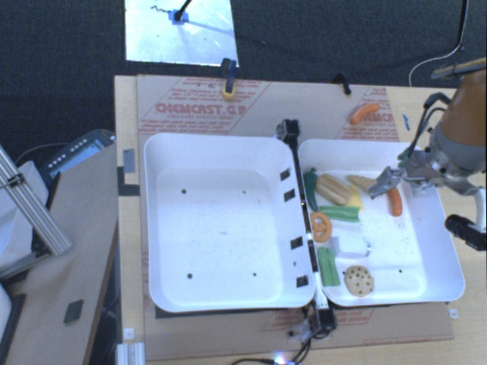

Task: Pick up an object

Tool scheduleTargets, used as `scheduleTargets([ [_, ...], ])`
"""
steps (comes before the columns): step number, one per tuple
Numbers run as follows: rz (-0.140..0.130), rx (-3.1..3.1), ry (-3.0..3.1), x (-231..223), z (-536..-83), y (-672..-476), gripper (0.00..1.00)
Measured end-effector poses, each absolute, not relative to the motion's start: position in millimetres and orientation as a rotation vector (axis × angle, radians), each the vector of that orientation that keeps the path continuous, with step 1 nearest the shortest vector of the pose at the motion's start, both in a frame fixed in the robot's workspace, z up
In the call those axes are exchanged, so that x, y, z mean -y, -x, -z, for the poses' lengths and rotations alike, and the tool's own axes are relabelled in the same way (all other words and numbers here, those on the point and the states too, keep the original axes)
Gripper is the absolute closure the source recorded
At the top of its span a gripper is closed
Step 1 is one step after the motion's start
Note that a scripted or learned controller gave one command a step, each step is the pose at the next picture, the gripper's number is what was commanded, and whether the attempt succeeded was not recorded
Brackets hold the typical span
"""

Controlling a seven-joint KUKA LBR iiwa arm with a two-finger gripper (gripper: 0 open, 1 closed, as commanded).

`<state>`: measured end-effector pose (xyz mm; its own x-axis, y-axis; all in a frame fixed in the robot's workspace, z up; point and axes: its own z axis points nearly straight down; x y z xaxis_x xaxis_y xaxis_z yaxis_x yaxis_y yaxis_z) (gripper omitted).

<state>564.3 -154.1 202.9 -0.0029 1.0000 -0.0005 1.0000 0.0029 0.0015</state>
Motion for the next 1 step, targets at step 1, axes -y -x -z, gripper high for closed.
scheduleTargets([
  [1,-0.002,-2.232,-2.217,83.3,-80.0,-538.9,0.00],
])
